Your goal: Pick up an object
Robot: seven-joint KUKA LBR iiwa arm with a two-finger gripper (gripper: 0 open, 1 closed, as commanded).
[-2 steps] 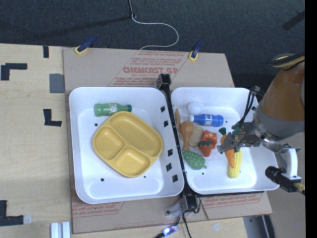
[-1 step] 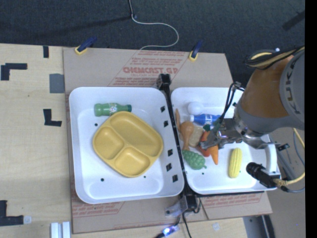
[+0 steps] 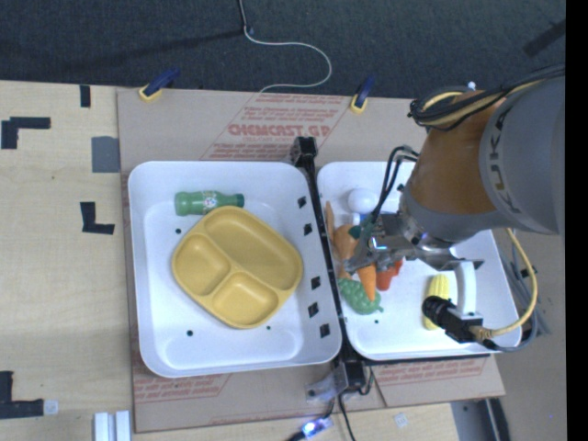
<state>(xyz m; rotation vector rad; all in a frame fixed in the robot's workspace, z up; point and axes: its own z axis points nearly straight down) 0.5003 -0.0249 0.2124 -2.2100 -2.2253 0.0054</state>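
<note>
My gripper (image 3: 372, 251) reaches down into the left part of the right bin (image 3: 413, 343), over a cluster of toy food. Orange carrot-like pieces (image 3: 367, 278) lie just under and beside it, with a green leafy piece (image 3: 356, 297) below them. A white round object (image 3: 358, 198) sits near the bin's upper left. A yellow corn-like piece (image 3: 439, 286) lies to the right of the gripper. The arm's bulk hides the bin's middle. Whether anything sits between the fingers is hidden.
The left bin (image 3: 156, 338) holds a yellow divided plate (image 3: 237, 265) and a green bottle (image 3: 209, 202) lying on its side above it. A black divider (image 3: 317, 237) runs between the bins. Cardboard and a wooden bench surround both bins.
</note>
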